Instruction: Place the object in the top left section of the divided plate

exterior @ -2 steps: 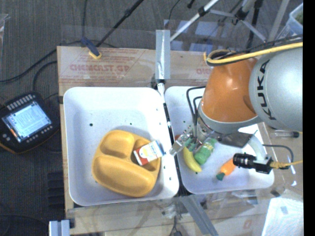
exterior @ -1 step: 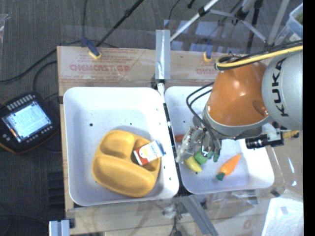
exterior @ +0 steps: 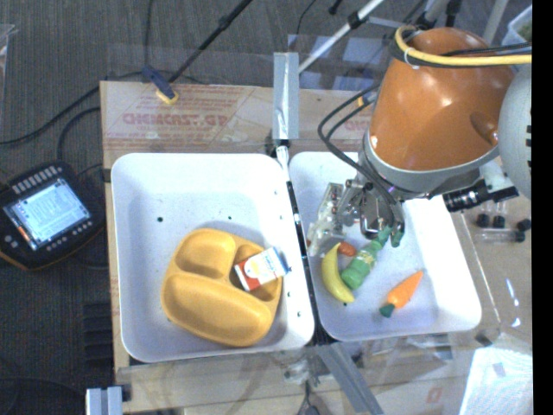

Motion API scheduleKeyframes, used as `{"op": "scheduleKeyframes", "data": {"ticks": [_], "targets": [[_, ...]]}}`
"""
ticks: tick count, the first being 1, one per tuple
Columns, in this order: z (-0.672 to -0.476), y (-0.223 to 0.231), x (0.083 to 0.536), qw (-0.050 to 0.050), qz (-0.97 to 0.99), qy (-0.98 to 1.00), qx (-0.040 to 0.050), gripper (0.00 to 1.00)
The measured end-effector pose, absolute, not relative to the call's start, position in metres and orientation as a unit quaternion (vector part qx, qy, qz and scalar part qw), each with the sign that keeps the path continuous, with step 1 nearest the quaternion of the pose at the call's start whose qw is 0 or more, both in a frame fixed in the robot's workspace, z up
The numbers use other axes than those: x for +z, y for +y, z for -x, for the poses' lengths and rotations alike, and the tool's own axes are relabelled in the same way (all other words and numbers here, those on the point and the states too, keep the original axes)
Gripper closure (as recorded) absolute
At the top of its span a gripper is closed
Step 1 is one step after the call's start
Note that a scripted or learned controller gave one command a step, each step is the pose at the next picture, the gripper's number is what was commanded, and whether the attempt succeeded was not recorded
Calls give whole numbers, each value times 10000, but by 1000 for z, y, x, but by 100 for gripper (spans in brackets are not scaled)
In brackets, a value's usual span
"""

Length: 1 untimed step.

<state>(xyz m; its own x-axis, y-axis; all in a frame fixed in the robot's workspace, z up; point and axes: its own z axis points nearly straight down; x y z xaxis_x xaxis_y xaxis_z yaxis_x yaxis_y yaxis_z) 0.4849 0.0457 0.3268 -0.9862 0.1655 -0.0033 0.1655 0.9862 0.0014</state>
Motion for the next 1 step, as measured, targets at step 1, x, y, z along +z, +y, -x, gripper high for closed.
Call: {"op": "scheduleKeyframes", "data": {"ticks": [1], "targets": [[-484, 23, 229, -15, -942, 9956, 5, 100]]}}
